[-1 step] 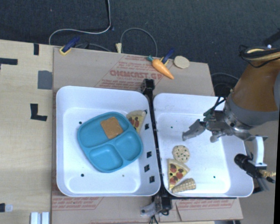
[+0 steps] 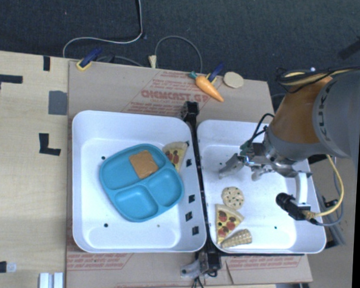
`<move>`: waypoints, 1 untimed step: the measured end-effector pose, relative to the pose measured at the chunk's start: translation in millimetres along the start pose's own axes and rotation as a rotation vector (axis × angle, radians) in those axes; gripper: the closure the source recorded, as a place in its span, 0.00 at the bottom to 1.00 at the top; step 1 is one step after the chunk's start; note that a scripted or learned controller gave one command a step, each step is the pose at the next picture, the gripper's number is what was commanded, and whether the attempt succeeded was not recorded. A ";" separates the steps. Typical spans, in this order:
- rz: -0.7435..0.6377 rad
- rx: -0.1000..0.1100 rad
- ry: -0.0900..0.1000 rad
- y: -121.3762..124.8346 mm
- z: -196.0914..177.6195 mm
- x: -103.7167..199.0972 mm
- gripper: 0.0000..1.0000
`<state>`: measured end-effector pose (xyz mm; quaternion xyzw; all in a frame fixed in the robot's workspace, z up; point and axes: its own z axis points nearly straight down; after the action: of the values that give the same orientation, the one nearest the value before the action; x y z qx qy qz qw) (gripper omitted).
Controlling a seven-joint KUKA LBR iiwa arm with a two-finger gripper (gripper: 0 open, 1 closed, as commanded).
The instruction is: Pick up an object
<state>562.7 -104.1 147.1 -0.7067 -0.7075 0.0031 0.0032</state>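
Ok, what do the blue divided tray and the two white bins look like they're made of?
Blue divided tray: likely moulded plastic, smooth with a soft sheen and rounded compartment ridges. Left white bin and right white bin: probably plastic too, with glossy uniform walls and rounded corners.

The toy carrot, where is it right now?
The carrot lies outside the bins on the cardboard, behind the divider, beside a round tan disc.
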 end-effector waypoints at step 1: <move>0.001 -0.012 -0.002 -16.9 63.5 -19.9 0.00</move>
<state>545.2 -124.0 83.8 -0.7072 -0.7071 -0.0007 -0.0016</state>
